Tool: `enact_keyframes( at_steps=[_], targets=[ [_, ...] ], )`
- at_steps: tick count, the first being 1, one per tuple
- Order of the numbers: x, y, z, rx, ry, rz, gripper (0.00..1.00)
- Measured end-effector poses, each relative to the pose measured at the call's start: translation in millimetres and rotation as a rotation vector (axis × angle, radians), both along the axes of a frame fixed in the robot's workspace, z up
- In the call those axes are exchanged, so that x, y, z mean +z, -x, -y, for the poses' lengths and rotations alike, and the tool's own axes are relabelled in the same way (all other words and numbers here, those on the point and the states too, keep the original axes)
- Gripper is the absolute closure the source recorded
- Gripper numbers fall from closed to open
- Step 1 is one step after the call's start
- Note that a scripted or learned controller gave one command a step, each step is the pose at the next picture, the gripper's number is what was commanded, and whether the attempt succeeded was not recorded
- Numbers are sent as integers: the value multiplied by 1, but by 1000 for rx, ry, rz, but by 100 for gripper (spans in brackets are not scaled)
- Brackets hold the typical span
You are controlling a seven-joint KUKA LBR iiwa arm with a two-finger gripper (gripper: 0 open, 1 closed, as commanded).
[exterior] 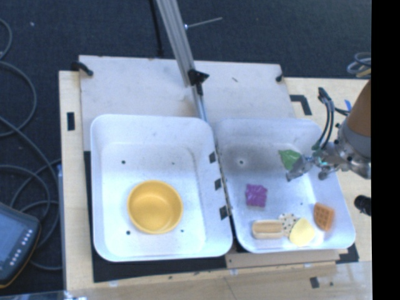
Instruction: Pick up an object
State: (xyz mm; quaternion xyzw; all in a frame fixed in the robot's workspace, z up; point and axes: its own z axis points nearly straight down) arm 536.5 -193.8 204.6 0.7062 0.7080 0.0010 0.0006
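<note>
Risk, front row: bread-like piece (267, 229), spotted item (287, 222), pale yellow lump (302, 232) and orange waffle-like piece (324, 216) crowd the near edge of the right bin (262, 133); a descent here could likely land between two of them or nudge one against the wall.
Risk, purple block (255, 195): it lies alone mid-bin, the easiest target, but small and flat, so it may slip from a shallow pinch.
Risk, green object (290, 159): it is just beside the gripper (306, 167), touching or not I cannot tell; if the jaws come together off-centre, it would probably skid toward the far wall rather than lift.
Jaws: open or closed cannot be told from this angle; nothing is visibly between them.
Task's thing: no object is lifted; every candidate rests on a bin floor.
Right bin contents: six small items, four near, purple in the middle, green farthest.
Left bin (125, 133) contents: one yellow bowl (155, 206), upright, near-centre, well apart from the arm.
Table (72, 167): carries both bins side by side.
</note>
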Motion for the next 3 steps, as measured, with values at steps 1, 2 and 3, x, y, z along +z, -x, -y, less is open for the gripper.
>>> enact_keyframes(
  at_steps=[1,2,3],
  targets=[
    [-55,-5,9,-3,2,-6,0],
    [-105,-5,11,-5,4,-1,0],
    [-92,-6,12,-9,4,4,100]
  ],
)
